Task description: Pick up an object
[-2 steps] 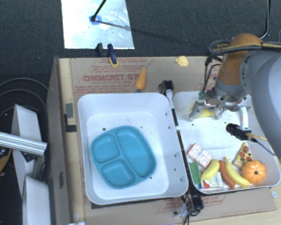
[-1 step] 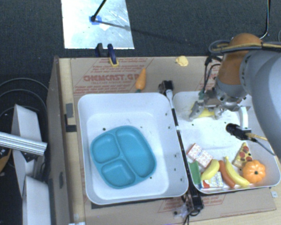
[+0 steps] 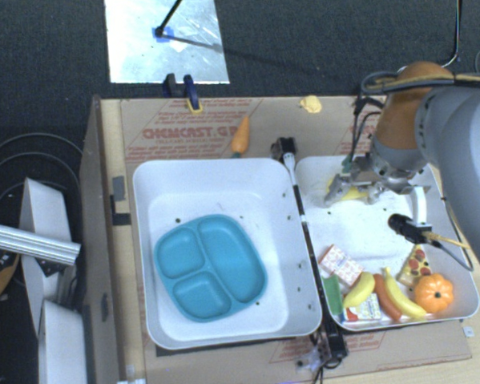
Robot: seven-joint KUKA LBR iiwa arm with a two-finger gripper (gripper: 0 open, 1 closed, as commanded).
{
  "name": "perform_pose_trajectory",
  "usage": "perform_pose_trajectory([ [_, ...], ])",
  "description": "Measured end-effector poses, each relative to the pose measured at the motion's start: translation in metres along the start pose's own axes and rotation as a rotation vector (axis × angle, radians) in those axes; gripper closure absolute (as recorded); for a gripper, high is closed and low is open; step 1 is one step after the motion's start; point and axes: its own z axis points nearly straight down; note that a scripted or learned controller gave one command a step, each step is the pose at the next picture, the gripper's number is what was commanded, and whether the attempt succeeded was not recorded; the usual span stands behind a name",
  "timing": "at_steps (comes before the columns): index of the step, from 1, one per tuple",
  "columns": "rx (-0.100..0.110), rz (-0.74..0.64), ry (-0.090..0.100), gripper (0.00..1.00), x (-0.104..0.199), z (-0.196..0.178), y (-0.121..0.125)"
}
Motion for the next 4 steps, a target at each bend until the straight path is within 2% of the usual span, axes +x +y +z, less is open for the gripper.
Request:
perform_pose_trajectory([
  [1,0.028,0.0,0.006,0.0,-0.001,0.001,0.008],
  [2,-0.003,0.0,-0.001,0.0,-0.005,-0.04,0.013],
  [3,0.023,0.003,0.005,0.0,-0.004,-0.003,0.01],
  [4,0.047,0.003,0.009,1.0,-0.005,-0.011,0.005],
])
